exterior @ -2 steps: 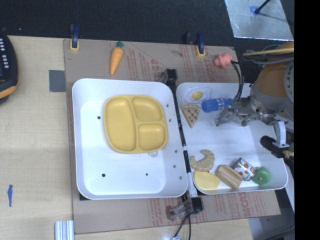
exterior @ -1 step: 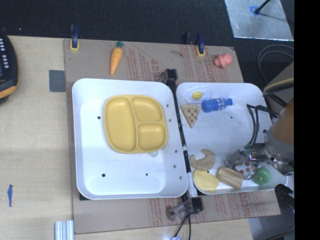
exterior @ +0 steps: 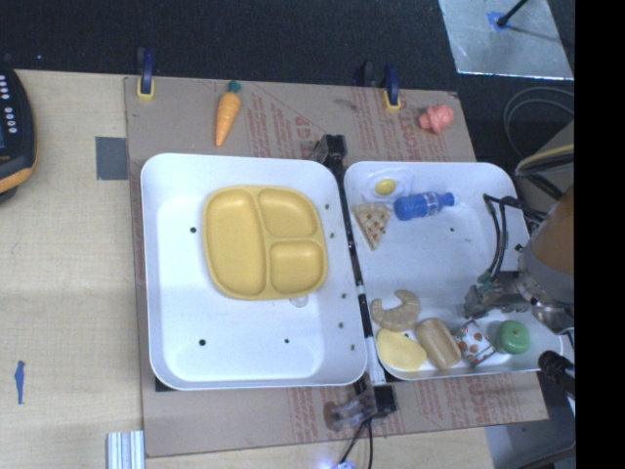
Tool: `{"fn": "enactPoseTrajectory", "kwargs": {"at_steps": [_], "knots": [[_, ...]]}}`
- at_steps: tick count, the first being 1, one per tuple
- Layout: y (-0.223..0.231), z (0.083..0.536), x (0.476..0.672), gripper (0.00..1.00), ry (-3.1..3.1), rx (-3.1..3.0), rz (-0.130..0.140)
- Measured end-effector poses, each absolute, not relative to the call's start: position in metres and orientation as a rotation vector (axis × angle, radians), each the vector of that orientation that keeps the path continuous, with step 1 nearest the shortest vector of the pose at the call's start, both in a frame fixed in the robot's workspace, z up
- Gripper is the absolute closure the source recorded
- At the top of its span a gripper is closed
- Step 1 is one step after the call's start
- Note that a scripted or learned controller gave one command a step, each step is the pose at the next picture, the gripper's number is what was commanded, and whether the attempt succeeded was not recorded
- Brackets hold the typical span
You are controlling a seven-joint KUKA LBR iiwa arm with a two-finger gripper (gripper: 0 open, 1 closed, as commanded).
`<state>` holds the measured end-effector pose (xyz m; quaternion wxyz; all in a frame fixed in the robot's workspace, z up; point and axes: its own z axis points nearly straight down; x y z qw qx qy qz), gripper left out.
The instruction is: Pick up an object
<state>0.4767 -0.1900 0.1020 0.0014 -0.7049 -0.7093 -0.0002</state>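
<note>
At the near right corner of the right bin, the gripper hung low over a cluster of toys. Whether it was open or closed could not be told. The green round toy lay just beside it, toward the bin's near edge, touching a small spotted piece. A bun-shaped toy lay further left, long axis running toward that edge.

orange plastic toy carrot: far, behind left bin | pink toy lump: far right | blue-yellow clamps: cardboard's far edge | wooden tabletop
</note>
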Motion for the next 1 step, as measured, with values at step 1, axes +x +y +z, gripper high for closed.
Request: {"fn": "enactPoseTrajectory", "kwargs": {"at_steps": [1], "knots": [[-0.19,0.1016,0.4767,0.0,-2.226,-2.214,-0.001]]}}
